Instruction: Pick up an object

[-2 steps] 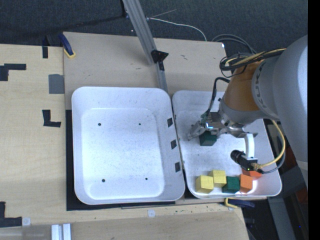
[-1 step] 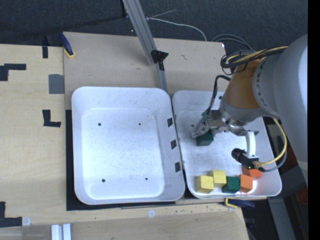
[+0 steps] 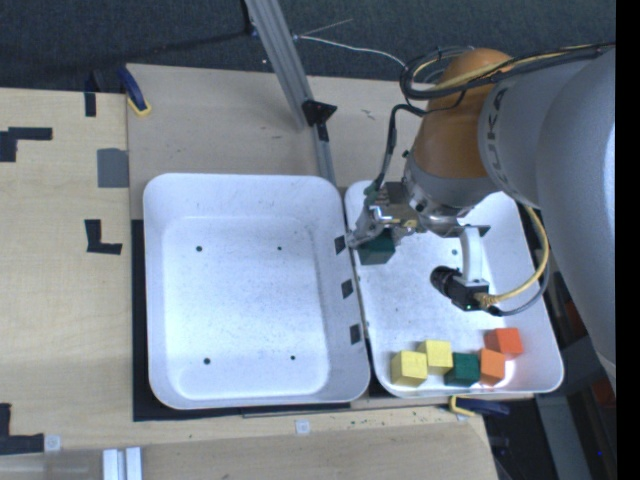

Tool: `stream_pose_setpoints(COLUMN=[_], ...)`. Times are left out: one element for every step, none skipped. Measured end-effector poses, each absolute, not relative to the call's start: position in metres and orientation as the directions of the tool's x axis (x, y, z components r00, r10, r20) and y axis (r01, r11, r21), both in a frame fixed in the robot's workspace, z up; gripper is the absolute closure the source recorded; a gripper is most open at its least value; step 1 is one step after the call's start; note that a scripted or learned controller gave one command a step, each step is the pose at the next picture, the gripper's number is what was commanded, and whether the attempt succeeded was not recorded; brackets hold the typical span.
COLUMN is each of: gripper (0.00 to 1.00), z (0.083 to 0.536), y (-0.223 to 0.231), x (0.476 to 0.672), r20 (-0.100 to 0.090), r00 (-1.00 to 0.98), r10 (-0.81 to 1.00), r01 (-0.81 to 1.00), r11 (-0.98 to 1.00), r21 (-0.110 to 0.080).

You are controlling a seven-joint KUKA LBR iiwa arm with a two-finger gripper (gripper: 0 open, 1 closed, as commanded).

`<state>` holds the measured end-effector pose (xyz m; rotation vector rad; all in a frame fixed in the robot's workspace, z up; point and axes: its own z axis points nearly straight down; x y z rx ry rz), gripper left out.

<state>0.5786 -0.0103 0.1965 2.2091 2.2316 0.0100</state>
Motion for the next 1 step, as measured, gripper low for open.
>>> stream_pose_setpoints(gripper=[1.0], z=[0.191], y=[0.0606], x=[0.5776], r20=[0.003], r00=[-0.009], r10=[1.0], r01=[1.0], r11=[0.009], r21=[-0.003])
